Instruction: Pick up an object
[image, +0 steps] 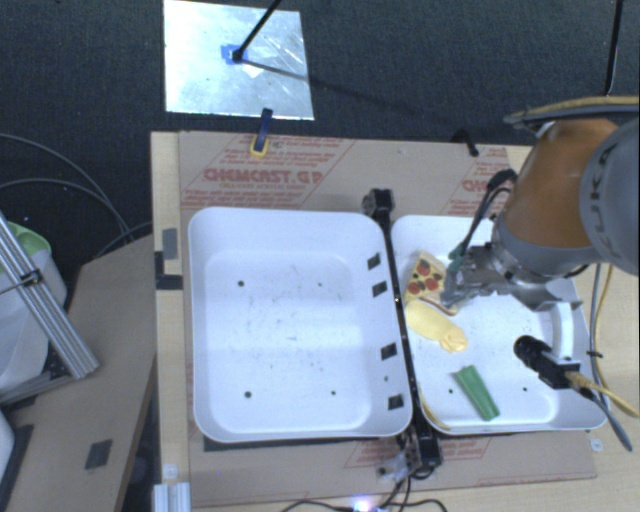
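In the right bin (520, 410) lie three things. A pale card-like piece with red and dark spots (425, 274) rests near the bin's left wall. Just below it lies a soft yellow lump (437, 327). A green stick (477, 391) lies near the front edge. My gripper (455, 290) hangs low over the right bin, right beside the spotted piece and just above the yellow lump. The wrist hides its fingertips.
The left bin (290, 320) sits beside the right one, divided by a black clamp rail (395, 320). A silver sheet (238, 58) lies beyond the bench, and a yellow-blue clip (261, 135) sits on the cardboard's far edge.
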